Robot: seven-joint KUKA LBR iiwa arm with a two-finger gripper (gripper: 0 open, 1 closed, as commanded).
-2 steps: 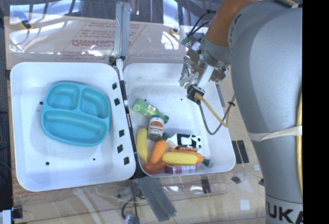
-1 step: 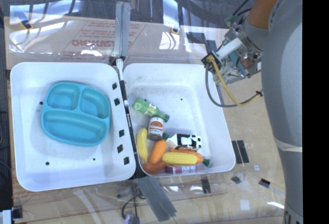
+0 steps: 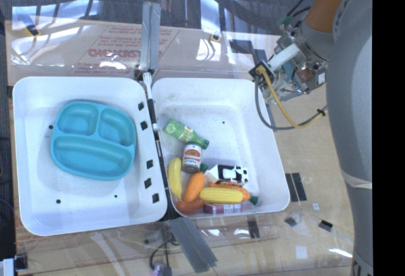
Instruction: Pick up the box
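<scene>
A small black-and-white box (image 3: 231, 173) lies near the front of the right bin (image 3: 253, 110), among toy food. A flat purple-pink box (image 3: 222, 208) is wedged under the corn against the bin's front wall. My gripper (image 3: 296, 73) hangs above the bin's far right corner, well away from both boxes and clear of the pile. Nothing shows in it.
Around the boxes lie a green bottle (image 3: 185, 133), a small brown jar (image 3: 192, 157), a yellow banana (image 3: 174, 177), a carrot (image 3: 193, 186) and a corn cob (image 3: 223, 194). A blue divided plate (image 3: 93, 140) sits in the left bin (image 3: 31, 205).
</scene>
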